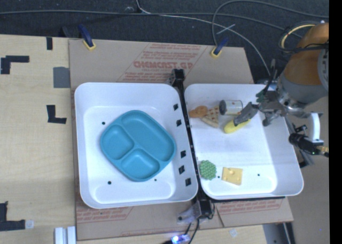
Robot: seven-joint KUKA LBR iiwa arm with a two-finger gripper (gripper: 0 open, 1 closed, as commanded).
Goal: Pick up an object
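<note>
The gripper (249, 112), its opening impossible to judge here, is hovering at the right bin's (278, 181) one o'clock, just beside the yellow banana (235, 125), risking nudging it into the neighbouring small can (231, 107).

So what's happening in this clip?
A grey robot arm reaches in from the right over the right bin, its gripper low at the bin's far end, just above a yellow object. Nothing is visibly held. Nearby lie a small can and an orange piece; a green ball and a cheese wedge sit at the near end. The left bin holds a blue divided plate.
</note>
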